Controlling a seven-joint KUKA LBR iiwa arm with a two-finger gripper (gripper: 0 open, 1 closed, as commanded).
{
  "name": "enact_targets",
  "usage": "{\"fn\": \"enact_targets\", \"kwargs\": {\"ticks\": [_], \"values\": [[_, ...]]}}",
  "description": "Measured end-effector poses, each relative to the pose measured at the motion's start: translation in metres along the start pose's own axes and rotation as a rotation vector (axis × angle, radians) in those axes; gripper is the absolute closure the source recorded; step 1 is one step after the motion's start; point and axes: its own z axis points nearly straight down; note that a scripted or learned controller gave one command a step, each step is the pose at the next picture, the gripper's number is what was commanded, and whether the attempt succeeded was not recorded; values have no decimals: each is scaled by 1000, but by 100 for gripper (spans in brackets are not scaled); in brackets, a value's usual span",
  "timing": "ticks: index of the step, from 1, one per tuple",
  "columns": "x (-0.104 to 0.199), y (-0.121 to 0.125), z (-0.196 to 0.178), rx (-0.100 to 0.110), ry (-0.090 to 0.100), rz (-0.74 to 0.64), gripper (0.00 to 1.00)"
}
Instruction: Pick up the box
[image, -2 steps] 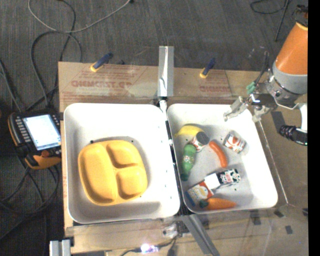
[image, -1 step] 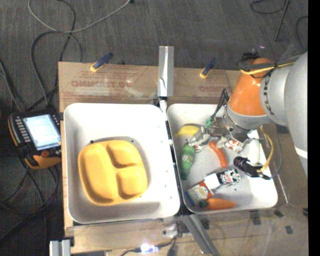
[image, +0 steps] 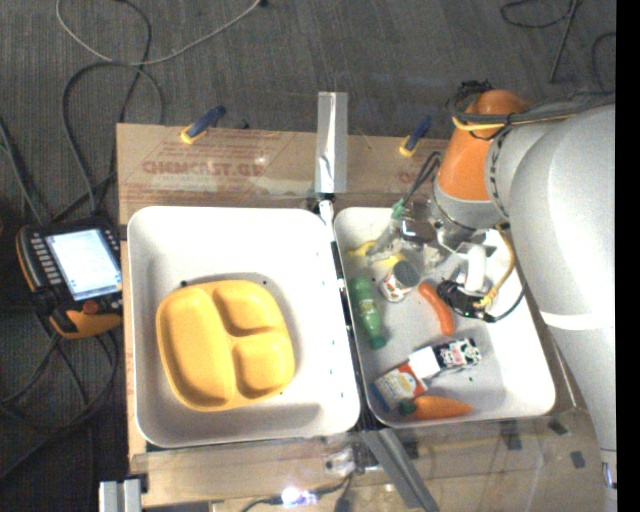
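Gripper (image: 405, 262) state unclear, box (image: 443, 358) lying apart, long axis rising rightward

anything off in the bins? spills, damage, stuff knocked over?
Nothing spilled or visibly damaged. The green bottle and the boxes lie loose on their sides in the right bin. The yellow tray sits flat in the left bin.
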Motion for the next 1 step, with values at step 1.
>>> {"fn": "enact_targets", "kwargs": {"ticks": [1], "values": [[-43, -51, -1, 0, 2, 127, 0]]}}
